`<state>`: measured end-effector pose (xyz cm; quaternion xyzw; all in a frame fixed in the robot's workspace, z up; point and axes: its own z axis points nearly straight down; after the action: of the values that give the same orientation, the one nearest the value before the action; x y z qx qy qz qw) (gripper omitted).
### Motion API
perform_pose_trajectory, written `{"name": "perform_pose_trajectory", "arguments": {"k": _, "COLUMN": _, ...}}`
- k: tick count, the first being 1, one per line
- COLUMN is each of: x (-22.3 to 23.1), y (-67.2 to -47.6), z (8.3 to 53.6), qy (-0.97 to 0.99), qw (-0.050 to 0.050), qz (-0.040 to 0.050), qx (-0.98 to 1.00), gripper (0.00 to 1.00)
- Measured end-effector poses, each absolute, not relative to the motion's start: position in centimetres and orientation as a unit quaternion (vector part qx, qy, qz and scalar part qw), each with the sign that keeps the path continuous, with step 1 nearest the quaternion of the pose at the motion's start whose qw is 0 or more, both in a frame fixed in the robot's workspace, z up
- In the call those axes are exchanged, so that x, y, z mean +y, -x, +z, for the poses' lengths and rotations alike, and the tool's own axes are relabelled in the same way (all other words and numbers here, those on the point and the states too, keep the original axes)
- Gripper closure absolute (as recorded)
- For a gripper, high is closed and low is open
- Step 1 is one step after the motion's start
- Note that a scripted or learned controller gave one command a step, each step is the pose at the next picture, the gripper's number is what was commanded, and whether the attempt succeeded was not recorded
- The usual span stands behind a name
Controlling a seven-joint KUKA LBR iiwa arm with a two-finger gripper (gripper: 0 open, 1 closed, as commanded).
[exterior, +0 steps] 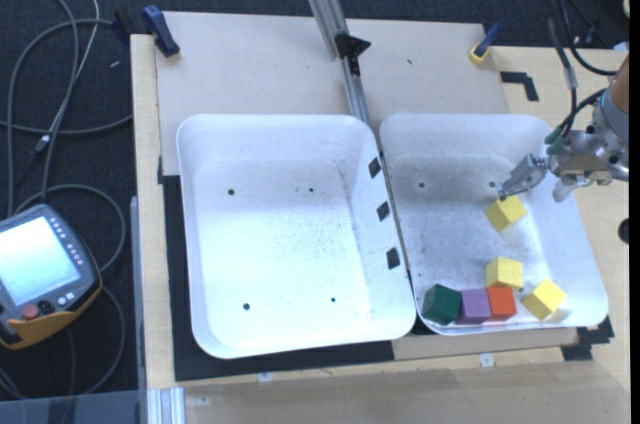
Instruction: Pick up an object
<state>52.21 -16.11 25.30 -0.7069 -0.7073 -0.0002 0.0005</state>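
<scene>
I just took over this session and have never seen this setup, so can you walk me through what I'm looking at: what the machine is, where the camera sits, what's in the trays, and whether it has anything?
This is a single camera fixed above a bench, looking down at a slant. The machine is one robot arm coming in from the right edge; its claw sits over the right bin, with two fingers visible and apart.

Two shallow white bins lie side by side. In the left bin I see only dark specks. The right bin holds six small blocks: a yellow block just below the claw, and a cluster near the front wall with a green block, purple block, orange block and two more yellow ones.

Nothing is between the fingers, so the claw holds nothing.
</scene>
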Motion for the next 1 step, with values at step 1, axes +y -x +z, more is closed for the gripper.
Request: {"name": "perform_pose_trajectory", "arguments": {"k": 1, "x": -20.36, "y": -51.24, "z": 11.43, "qy": 0.708, "qw": 0.004, "qz": 0.0020, "qx": -0.706, "gripper": 0.00}}
